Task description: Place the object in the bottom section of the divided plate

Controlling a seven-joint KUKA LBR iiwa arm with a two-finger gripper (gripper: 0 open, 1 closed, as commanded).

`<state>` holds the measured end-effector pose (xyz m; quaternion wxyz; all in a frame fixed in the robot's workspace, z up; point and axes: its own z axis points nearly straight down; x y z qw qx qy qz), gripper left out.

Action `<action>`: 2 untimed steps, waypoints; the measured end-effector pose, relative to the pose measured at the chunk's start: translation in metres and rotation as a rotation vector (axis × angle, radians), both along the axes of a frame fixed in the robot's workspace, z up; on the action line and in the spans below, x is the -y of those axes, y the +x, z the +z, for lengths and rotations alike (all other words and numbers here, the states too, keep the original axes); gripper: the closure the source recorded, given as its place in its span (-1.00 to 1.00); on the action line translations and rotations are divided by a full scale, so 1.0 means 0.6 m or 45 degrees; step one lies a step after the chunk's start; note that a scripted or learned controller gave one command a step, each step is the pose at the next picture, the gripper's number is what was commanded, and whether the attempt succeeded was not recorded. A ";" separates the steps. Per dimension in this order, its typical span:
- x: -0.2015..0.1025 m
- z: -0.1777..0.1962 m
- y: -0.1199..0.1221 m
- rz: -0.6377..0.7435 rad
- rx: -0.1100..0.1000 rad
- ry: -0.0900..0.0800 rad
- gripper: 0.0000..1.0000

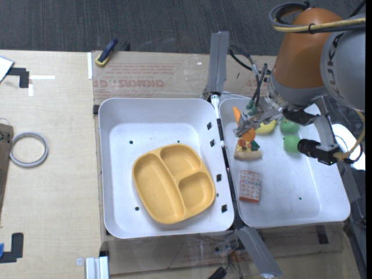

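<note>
A yellow divided plate [173,182] lies in the left bin [116,156], with one long section on its left and two smaller ones on its right. My gripper [248,124] hangs over the upper left part of the right bin [325,202]. Directly below it are a small orange piece [248,136] and a pizza-slice toy [248,150]. An orange carrot [236,114] pokes out just left of the gripper. The gripper's body hides whether anything is between its tips.
A yellow banana [267,127] and two green toys [289,125] [290,144] lie to the right of the gripper. A small red and white box [250,186] sits lower in the right bin. A tape roll [27,149] rests on the bench at far left.
</note>
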<state>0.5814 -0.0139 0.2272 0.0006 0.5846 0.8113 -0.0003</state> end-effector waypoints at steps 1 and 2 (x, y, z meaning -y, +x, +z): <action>-0.087 -0.061 -0.095 -0.031 -0.006 0.000 1.00; -0.165 -0.061 -0.023 -0.078 -0.004 -0.001 1.00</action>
